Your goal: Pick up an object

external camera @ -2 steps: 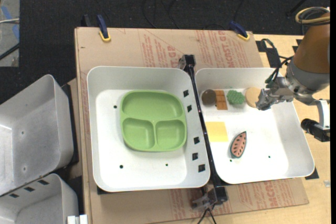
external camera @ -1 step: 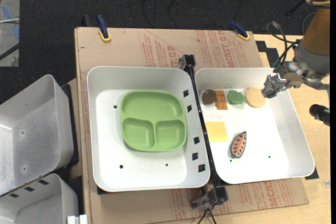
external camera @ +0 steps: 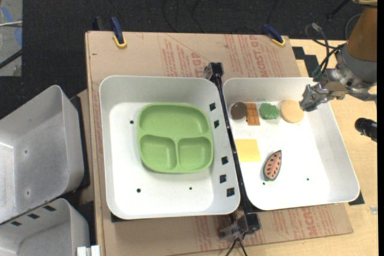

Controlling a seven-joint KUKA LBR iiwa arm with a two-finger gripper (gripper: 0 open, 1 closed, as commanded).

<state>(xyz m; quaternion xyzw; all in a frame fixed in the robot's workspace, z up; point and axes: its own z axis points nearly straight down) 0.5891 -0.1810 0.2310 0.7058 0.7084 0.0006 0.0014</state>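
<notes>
gripper low over right bin, just beside tan round piece, finger spread unclear

- Light is even and fairly bright over the bench; the floor at the far side stays dark.
- The two white bins look slightly washed out, with soft, faint shadows.
- The arm at the right is slightly blurred.

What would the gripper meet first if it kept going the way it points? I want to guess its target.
The gripper points left and down into the right bin. The tan round piece lies right next to it, so probably that first, though its height above the bin is unclear.
</notes>
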